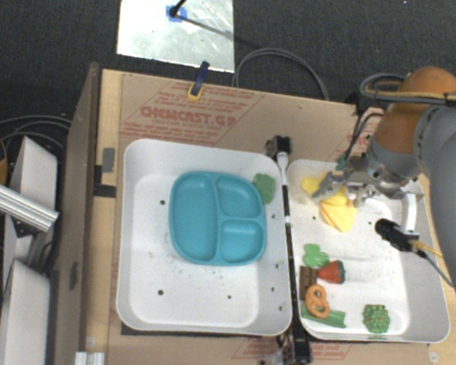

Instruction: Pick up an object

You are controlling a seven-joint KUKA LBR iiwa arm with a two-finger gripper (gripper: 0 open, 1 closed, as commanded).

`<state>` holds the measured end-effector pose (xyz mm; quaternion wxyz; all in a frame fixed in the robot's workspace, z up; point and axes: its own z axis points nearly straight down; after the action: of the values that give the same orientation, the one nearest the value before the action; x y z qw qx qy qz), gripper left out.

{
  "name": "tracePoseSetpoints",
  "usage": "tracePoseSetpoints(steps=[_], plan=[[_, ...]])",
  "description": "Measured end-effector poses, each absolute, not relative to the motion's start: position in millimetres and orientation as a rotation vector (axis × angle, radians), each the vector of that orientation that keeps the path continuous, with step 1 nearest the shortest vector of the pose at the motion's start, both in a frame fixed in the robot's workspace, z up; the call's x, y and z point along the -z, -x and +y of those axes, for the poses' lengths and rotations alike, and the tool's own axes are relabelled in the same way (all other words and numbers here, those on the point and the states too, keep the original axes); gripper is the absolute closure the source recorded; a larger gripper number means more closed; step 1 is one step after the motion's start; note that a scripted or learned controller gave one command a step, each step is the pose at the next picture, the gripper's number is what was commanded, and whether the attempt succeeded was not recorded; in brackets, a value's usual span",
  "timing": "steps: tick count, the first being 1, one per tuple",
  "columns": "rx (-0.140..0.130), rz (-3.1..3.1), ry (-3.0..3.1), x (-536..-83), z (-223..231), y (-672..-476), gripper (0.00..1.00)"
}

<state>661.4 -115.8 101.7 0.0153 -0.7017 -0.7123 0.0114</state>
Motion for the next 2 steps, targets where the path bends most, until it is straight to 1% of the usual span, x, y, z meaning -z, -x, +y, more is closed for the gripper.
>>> tracePoseSetpoints(steps=[1,2], plan=[[-0.038,-2.219,2.18,-112.7,-116.4,-661.5,1.0],[-0.038,-2.221,2.178,-112.5,-116.4,-661.5,0.0]])
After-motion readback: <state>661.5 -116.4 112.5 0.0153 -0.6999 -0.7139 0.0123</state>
